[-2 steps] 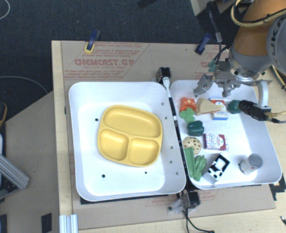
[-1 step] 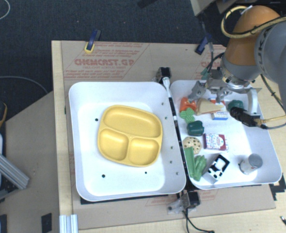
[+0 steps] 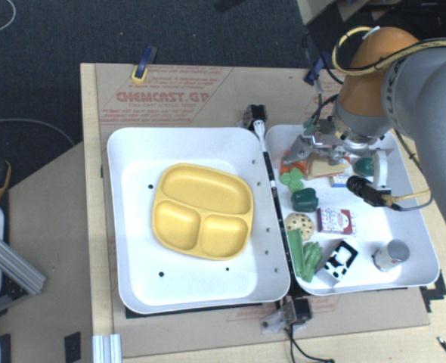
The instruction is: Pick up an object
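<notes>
Gripper (image 3: 325, 151) is positioned low at upper end of right bin (image 3: 419, 237), among small items; finger state cannot be determined. Yellow tray (image 3: 202, 210) is seated in left bin (image 3: 132, 203).

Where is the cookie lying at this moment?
The cookie lies in the right bin, near its left wall, below the dark green block.

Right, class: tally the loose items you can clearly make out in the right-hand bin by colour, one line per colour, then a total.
Green: 3 – a leafy piece, a dark block, a long bean-like vegetable
Red and white: 1 – packet
Black and white: 1 – patterned cube
Grey: 1 – small cylinder
Tan: 1 – cookie
Total: 7; items under the gripper left out.
</notes>
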Controlling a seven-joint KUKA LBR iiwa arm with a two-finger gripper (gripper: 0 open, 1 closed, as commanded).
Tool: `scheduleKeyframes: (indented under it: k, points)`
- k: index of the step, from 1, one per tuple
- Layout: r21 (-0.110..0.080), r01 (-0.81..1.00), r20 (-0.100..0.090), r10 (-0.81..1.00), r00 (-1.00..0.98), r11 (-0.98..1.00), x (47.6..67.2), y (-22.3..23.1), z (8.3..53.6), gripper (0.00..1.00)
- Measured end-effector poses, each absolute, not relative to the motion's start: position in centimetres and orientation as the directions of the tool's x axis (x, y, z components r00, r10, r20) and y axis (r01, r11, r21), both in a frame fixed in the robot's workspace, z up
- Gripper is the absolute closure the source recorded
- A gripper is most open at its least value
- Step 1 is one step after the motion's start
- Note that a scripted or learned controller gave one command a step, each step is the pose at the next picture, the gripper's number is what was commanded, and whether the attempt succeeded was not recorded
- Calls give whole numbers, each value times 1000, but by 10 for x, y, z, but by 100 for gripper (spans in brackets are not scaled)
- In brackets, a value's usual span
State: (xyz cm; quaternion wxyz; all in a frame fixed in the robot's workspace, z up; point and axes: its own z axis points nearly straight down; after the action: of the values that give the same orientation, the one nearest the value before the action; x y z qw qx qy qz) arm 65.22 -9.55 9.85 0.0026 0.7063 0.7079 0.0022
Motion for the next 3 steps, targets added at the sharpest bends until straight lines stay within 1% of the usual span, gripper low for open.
scheduleKeyframes:
  k: [1, 2, 3]
  points:
    - [20, 1000, -1, 1000, -1, 1, 655, -95, 114, 100]
    - [7, 1000, -2, 1000, 0, 0, 653, -97, 159, 100]
    - [8, 1000, -2, 1000, 1, -1, 646, -102, 209, 100]
